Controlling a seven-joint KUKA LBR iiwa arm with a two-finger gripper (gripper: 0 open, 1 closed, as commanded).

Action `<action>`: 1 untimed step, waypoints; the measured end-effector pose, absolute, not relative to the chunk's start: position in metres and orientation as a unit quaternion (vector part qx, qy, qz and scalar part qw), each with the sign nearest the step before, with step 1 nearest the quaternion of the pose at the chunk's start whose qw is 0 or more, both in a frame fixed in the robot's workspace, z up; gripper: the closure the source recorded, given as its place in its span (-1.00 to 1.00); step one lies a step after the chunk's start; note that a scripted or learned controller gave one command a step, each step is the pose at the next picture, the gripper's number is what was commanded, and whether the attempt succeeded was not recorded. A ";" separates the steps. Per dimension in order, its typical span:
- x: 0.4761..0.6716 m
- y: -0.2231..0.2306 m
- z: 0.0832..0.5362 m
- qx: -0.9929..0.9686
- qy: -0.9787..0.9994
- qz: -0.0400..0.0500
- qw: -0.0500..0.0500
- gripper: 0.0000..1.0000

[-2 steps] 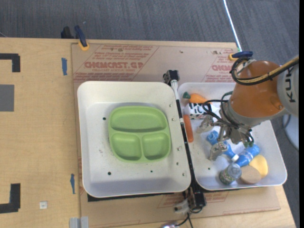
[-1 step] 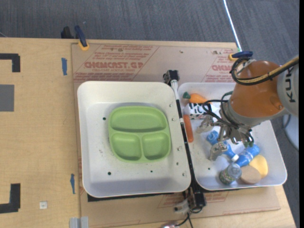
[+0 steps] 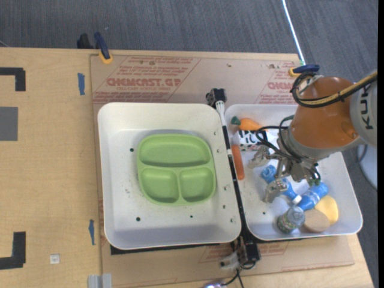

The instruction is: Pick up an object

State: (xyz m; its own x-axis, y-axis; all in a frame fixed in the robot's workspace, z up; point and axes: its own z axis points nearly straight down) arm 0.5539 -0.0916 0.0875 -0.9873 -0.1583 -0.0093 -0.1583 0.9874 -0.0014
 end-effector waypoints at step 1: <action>0.554 -0.092 0.088 -0.079 0.997 0.000 0.005 -1.00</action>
